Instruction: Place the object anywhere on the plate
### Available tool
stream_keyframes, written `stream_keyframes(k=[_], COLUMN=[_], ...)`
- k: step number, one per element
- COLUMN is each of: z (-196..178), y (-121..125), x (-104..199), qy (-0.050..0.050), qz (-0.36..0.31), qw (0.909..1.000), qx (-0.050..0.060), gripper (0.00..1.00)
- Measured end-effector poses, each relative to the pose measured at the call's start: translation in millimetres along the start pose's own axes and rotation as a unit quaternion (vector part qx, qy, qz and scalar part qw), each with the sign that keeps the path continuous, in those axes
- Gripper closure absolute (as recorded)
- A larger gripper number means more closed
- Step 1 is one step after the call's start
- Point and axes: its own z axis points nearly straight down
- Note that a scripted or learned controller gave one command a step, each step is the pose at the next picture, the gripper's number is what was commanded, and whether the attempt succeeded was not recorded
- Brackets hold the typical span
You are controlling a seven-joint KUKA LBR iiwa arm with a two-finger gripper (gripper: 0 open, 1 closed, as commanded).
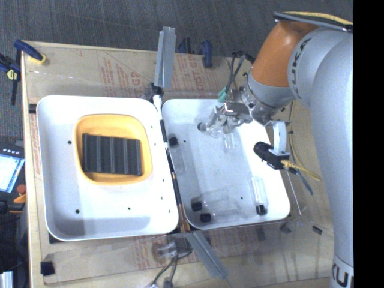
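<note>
While the grey arm (321,107) with its orange band (277,56) reaches in from the right, its gripper (221,128) hangs over the far part of the right shallow white bin (210,167), near that bin's back wall. The gripper is pale and partly see-through against the white floor, so I cannot tell whether it is open or closed, nor whether it grips anything.

The left shallow white bin (54,161) holds a yellow rounded-square plate (114,123), which lies flat a little toward the bin's far side. On the plate lies a dark grey ribbed rectangular object (113,155). It covers most of the plate's middle, with the yellow rim showing all round it, and it is well apart from the gripper.

In the right bin a clear, flat plastic piece (219,200) lies near the front wall, and a small clear tube-like piece (259,189) lies near the right front corner. Both are faint and hard to make out. Small black blocks (197,206) sit at the edges of this bin's floor.

The two bins stand side by side, their inner walls almost touching, on a pale wooden tabletop (90,65). Blue clamps (27,50) grip the tabletop's far edge.
</note>
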Motion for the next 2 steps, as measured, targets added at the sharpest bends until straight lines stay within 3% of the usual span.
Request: stream_keyframes(k=[2], z=[11.7], y=[-5.4], x=[122.3], qy=[-0.001], qz=[-0.162], qw=[0.9867], qx=[0.001], gripper=[1.00])
